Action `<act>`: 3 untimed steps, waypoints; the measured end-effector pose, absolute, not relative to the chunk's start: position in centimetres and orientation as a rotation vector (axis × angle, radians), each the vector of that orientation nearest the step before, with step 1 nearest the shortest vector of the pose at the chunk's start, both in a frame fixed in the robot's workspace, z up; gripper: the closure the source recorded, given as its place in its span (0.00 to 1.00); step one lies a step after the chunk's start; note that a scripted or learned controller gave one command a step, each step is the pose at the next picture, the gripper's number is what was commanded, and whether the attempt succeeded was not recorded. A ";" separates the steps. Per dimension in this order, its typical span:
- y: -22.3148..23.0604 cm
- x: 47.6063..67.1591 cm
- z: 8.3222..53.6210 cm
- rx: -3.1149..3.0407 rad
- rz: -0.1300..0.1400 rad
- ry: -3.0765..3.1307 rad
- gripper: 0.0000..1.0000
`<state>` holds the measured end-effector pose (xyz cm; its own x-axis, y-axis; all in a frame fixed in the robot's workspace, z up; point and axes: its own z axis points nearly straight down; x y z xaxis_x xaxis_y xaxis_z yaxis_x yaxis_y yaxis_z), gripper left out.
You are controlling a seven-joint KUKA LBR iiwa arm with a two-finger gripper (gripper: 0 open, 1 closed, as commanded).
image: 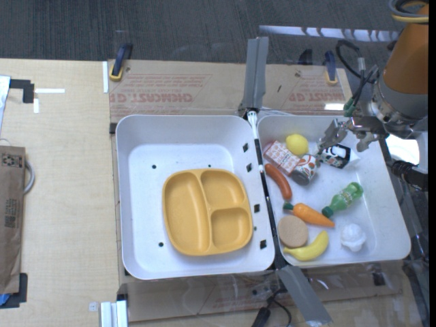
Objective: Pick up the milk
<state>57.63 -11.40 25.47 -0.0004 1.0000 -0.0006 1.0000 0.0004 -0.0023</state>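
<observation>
In the right-hand bin (398, 247), toward its far left corner, lies the red-and-white carton (281, 155) that reads as the milk. It is tipped on its side, not upright. Its long axis runs at a slant, from the far left, near the divider between the bins, down toward the near right. A yellow lemon (297, 144) sits just beside its far end. A small can (305, 171) touches or nearly touches its lower right end, and a sausage (278, 181) lies close along its near side. The carton is hemmed in on three sides, so its upper long face looks like the freest approach.

The gripper (346, 142) hangs over the far right part of the same bin, to the right of the milk and at much the same depth. The lemon and the can lie between the two. Its two fingers appear spread apart with nothing between them. A small black-and-white object (334, 157) lies just below the left finger, and what it is cannot be made out.

The coming move therefore seems to turn on a leftward shift across the bin, past that small object. The wrist would likely need to turn so the fingers close across the carton's short width, not along its slanted length. The likeliest snag would be catching the lemon or the can.

Nearer the front of the bin, well apart from the milk, lie a carrot (313, 214), a green bottle (344, 197) and a banana (306, 248). The left bin (136, 142) holds a yellow divided plate (178, 229).
</observation>
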 end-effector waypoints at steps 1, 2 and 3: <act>-18.2 60.8 19.4 -1.925 0.001 -2.484 0.00; -18.9 65.0 9.3 -2.176 -0.001 -2.270 0.00; -18.9 65.0 9.3 -2.176 -0.001 -2.270 0.00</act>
